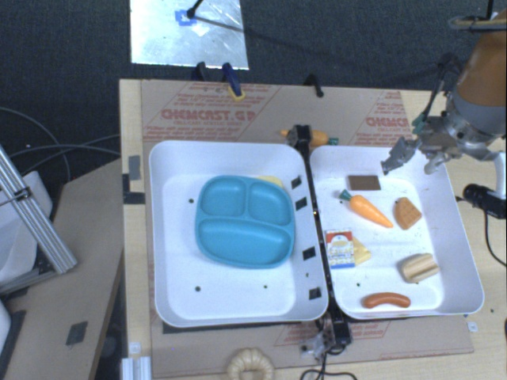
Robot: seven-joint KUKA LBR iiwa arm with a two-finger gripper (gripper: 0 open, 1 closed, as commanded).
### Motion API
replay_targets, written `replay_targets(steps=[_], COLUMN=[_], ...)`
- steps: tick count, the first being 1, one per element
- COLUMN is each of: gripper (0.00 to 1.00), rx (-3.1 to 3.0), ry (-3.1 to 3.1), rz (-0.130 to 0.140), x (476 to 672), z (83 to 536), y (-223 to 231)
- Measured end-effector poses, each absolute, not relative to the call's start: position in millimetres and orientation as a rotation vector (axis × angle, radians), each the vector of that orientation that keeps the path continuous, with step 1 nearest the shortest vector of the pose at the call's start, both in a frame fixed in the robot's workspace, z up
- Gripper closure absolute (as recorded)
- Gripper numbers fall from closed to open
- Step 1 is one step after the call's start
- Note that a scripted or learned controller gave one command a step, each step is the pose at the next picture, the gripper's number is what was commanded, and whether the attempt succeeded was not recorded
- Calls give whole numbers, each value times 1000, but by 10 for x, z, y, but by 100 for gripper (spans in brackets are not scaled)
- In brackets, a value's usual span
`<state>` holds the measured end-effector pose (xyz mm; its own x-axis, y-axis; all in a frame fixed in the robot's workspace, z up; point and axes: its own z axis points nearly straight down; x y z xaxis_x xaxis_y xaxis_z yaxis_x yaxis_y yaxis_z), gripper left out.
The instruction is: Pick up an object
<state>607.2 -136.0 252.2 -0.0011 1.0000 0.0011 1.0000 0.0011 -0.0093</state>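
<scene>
Gripper (415, 158) hung with fingers spread apart, gripping nothing, at 12 o'clock over your right shallow white bin (459, 248). At that bin's centre lay an orange toy carrot (369, 210), with a brown flat square (364, 184) at its 12 o'clock and a red sausage (386, 300) at 6 o'clock.

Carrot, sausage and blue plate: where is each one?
carrot (370, 210), camera view, middle of its orange body.
sausage (386, 300), camera view, its middle.
blue plate (242, 221), camera view, the central divider.
</scene>
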Motion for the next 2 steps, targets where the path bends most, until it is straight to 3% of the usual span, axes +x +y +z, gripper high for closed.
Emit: replay_targets(steps=[1, 2], gripper=[0, 0], rx=[-2219, -2219], ry=[-2226, -2221], rz=[-1, 2], x=[6093, 6082], z=[2588, 1961], y=[-1358, -1365])
